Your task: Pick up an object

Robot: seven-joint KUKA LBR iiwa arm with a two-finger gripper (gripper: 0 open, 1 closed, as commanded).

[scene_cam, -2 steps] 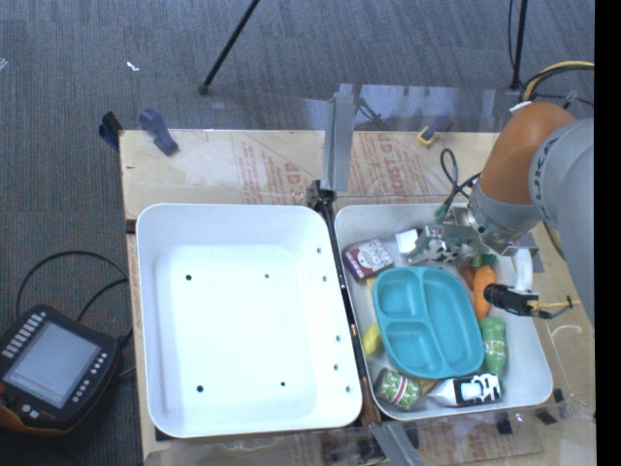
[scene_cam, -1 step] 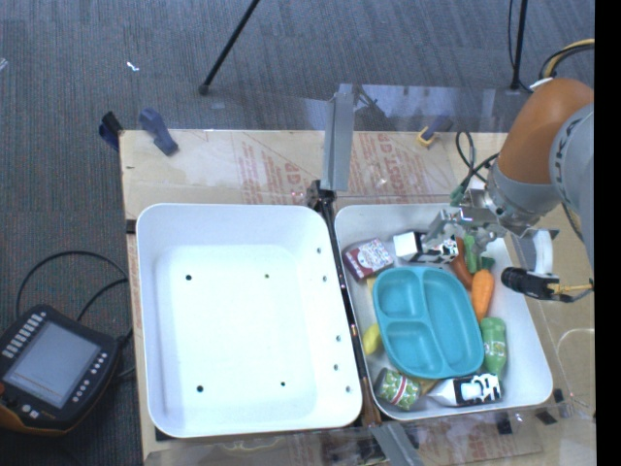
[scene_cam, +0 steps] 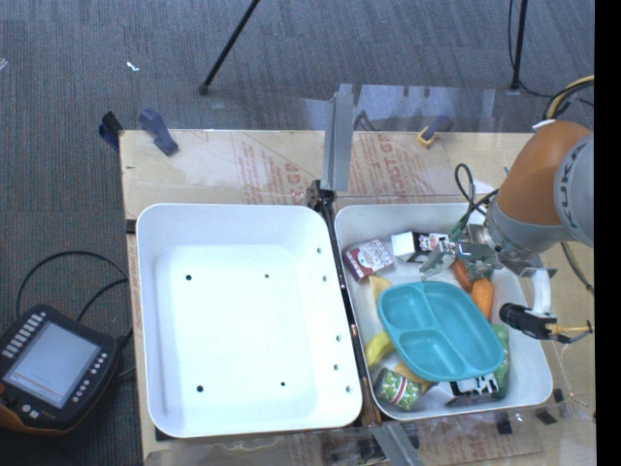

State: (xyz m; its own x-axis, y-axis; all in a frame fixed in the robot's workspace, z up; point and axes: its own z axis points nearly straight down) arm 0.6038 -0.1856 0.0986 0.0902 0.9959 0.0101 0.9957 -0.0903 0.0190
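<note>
Landmark: the blue three-compartment plastic tray (scene_cam: 441,331), lying tilted atop the clutter in the right white bin (scene_cam: 537,382). Nearest me, just below the tray, a green printed can (scene_cam: 395,386) and a black-and-white carton (scene_cam: 477,387) poke out. Beyond its far-right edge lies an orange carrot-shaped toy (scene_cam: 481,296); I judge this the likeliest target. The gripper (scene_cam: 464,250) hangs above it; I cannot tell its opening or any grasp.
</note>
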